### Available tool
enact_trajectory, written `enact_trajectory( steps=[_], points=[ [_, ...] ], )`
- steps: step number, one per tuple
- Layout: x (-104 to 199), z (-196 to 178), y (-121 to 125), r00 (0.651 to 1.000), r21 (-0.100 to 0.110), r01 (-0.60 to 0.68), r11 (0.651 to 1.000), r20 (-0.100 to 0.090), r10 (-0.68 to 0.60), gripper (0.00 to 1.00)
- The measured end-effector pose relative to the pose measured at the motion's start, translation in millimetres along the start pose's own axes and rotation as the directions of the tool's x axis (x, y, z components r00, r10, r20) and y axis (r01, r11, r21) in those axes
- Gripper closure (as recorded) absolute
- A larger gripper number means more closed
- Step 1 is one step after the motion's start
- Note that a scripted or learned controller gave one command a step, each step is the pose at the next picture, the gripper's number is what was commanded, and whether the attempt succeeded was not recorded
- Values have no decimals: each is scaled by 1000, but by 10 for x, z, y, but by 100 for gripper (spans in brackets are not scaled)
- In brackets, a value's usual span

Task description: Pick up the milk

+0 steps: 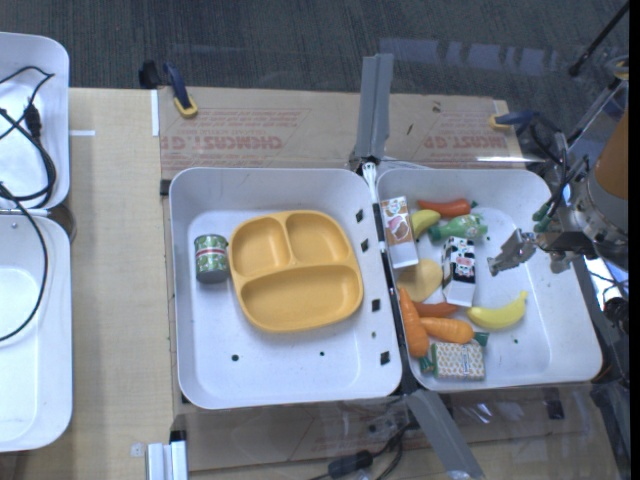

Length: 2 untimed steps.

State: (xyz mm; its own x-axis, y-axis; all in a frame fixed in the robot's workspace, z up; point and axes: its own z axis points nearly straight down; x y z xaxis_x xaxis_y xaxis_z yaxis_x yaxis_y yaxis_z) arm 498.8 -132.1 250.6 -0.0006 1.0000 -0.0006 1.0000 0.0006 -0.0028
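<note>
The milk is a small white carton with black cow patches. It lies in the middle of the right bin, among other toy food. My gripper hangs over the right half of that bin, just right of the milk and apart from it. Its fingers are spread open, one grey fingertip pointing toward the carton, and nothing is between them.
Around the milk lie a tall carton with a red picture, green vegetables, a red-orange pepper, carrots, a banana and a cracker box. The left bin holds a yellow divided plate and a green can.
</note>
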Motion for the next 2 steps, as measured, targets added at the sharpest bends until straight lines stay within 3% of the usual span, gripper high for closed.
enact_trajectory(
  steps=[1, 2],
  points=[
    [173, 1292, 154, 1000, 1, 27, 1000, -1, -27, 0],
    [-275, 1579, 1252, 972, -4, 234, 972, 1, -234, 0]
  ],
)
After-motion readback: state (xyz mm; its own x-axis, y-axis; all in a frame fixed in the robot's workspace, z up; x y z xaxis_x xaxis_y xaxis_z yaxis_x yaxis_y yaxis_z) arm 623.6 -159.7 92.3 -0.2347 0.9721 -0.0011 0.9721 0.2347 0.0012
